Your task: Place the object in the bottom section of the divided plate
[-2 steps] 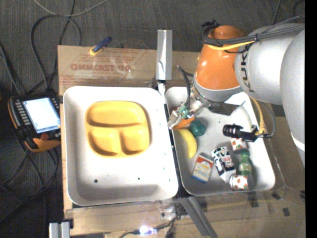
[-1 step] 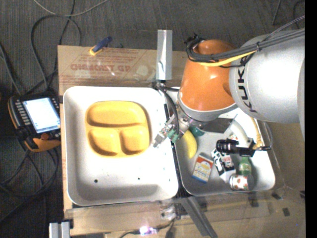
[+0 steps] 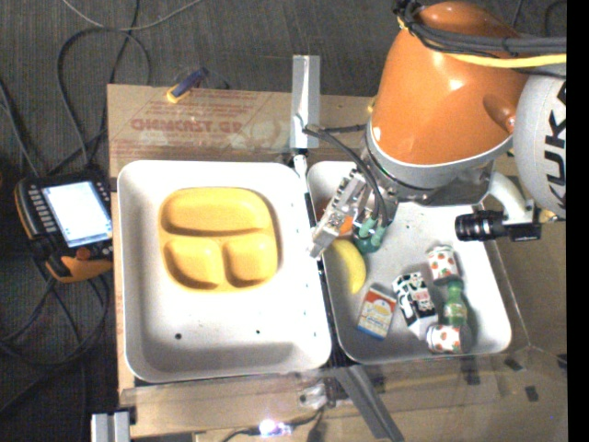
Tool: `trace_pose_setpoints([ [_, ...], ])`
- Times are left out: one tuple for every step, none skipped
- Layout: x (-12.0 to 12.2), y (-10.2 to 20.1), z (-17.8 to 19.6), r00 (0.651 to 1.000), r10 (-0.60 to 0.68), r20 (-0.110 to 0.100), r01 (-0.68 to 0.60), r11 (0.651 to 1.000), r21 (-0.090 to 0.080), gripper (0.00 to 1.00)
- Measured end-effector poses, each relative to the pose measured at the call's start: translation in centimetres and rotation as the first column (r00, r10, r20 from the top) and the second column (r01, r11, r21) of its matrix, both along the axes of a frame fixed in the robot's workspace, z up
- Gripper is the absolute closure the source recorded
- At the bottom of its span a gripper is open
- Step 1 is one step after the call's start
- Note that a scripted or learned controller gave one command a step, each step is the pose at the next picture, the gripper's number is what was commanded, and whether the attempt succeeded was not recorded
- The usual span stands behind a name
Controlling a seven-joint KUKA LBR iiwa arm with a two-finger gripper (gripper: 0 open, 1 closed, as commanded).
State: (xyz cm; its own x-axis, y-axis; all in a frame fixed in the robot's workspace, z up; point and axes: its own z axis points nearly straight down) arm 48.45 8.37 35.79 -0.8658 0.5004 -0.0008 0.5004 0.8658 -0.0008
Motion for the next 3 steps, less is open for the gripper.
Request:
trace_pose_setpoints([
  [0.0, 2.6, 0.3, 0.999, 0.048, 0.002, -0.048, 0.999, 0.000, 1.00],
  [0.0, 5.0, 3.0, 0.987, 0.160, 0.003, -0.160, 0.987, 0.000, 1.00],
  [0.1, 3.9, 4.1, 0.931, 0.365, 0.004, -0.365, 0.931, -0.001, 1.00],
])
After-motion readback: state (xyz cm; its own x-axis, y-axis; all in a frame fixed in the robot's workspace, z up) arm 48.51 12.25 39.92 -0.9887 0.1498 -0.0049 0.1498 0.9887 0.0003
